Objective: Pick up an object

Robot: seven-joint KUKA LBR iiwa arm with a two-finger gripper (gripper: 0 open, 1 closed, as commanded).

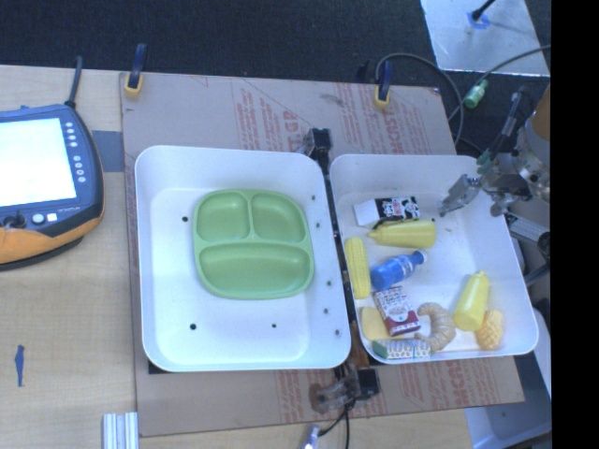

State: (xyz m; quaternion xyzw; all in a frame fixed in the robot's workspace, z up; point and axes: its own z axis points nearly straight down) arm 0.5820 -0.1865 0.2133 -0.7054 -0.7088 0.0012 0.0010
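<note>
Two shallow white bins; grey metal gripper (pixel 460 195) hovers over right bin (pixel 520 279) far side, near yellow plastic bottle (pixel 404 235), likely approaching; jaws state unclear.

Two white bins (pixel 159 279), one green plate (pixel 253 243), two yellow bottles (pixel 404 234)

2 white bins (pixel 159 251) are seen on brown board. A pale green divided plate (pixel 253 243) is shown. A yellow bottle (pixel 404 235), a blue bottle (pixel 397 269), a red-and-white carton (pixel 397 311) and a black-and-white box (pixel 397 209) are seen.
</note>
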